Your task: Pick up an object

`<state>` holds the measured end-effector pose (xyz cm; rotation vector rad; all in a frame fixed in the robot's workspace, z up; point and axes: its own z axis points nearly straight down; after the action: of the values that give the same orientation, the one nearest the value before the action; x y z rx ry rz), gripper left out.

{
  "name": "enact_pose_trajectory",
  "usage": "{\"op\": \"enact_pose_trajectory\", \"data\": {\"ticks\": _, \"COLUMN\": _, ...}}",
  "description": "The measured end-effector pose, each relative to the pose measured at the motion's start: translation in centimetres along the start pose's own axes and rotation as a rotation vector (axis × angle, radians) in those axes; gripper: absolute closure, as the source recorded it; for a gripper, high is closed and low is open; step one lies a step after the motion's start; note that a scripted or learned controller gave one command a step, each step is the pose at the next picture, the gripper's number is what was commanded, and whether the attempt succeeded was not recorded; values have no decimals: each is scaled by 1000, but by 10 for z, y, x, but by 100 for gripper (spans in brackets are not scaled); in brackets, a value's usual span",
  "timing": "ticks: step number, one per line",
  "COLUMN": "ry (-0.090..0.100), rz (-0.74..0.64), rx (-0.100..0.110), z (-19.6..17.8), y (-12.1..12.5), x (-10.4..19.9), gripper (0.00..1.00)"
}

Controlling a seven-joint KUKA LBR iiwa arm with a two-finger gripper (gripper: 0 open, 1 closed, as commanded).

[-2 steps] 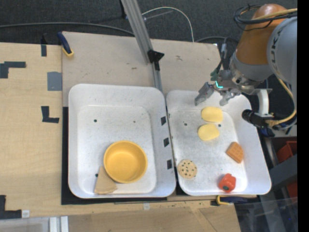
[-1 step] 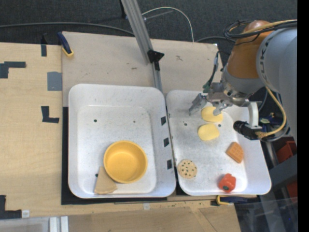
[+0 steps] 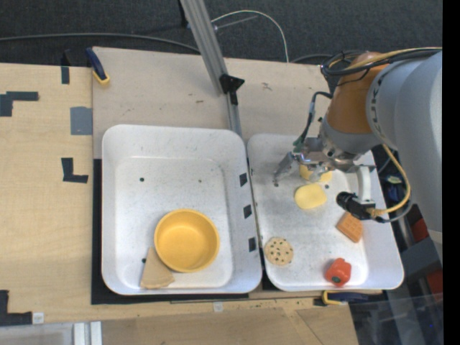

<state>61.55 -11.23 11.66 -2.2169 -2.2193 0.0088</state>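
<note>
Pale yellow lemon-like piece (image 3: 311,197) lies in right bin (image 3: 287,157) just below the gripper (image 3: 307,165) — finger spread unclear from here. Nearby: cookie (image 3: 278,251), orange cracker (image 3: 350,228), red pepper (image 3: 338,271). Left bin (image 3: 129,157) — yellow bowl (image 3: 187,240) over tan wedge (image 3: 154,274).

bins (image 3: 129,149): glossy white plastic | bowl (image 3: 187,240): smooth yellow plastic | bench (image 3: 43,192): matt wood

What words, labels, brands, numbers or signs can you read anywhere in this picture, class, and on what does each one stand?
None: no text can be read.
Bench: dark tape marks only, no letters.
Left bin, right bin: plain white, specks only.
Bowl, cookie, cracker, red toy: unmarked.
Arm: no readable label.
</note>
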Motion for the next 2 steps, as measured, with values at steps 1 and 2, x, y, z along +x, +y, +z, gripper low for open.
{"op": "enact_pose_trajectory", "data": {"ticks": 1, "ry": -1, "rz": -1, "rx": -5, "z": 30, "y": 0, "x": 1, "gripper": 0}}
{"op": "enact_pose_trajectory", "data": {"ticks": 2, "ry": 0, "rz": -2, "rx": -5, "z": 18, "y": 0, "x": 1, "gripper": 100}}
